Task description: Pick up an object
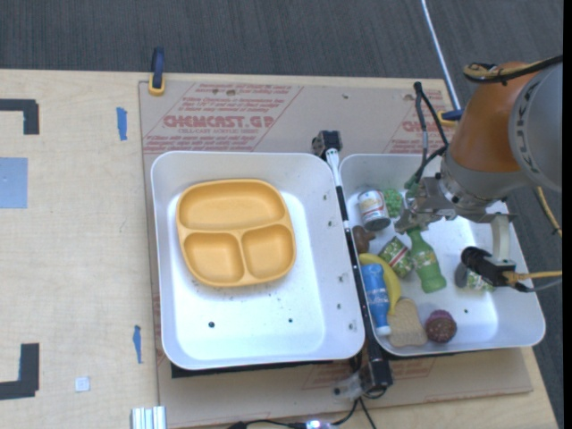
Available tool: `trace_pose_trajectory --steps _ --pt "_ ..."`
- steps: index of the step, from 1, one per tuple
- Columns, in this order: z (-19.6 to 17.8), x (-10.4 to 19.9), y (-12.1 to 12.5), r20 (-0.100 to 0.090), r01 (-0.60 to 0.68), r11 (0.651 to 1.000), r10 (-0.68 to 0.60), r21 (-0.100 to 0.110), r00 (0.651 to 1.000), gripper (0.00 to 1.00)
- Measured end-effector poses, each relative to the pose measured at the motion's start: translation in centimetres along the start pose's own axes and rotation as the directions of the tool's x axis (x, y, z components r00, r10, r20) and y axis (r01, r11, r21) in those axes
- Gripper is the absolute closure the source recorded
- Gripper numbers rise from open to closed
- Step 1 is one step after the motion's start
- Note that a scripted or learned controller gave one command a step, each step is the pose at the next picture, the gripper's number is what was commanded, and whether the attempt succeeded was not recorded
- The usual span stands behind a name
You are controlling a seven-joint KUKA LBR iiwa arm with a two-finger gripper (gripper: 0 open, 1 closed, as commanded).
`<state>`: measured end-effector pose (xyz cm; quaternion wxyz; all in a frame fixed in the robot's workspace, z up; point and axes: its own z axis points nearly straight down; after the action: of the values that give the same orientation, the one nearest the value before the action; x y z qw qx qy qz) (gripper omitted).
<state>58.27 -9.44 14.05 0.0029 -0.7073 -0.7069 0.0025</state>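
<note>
Pale wooden surface (pixel 71 266) bears both bins; my pincer (pixel 418 214) hangs at right-centre over the green bottle (pixel 426 266), probably choosing it; its state I cannot tell.

A green bottle (pixel 427 266) lies tilted in the right bin (pixel 518 324), among small clutter.

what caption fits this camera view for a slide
Arm's pincer low over the cluttered right bin, left bin holding a yellow divided plate.

Divided plate (pixel 236 231) in left bin (pixel 170 266); bottle (pixel 426 264) in right bin (pixel 523 315)
</note>
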Motion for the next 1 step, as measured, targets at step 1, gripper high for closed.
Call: trace_pose_trajectory --steps 1 --pt "-4.08 3.82 -1.52 0.000 0.002 1.000 -0.002 -0.004 1.000 1.00"
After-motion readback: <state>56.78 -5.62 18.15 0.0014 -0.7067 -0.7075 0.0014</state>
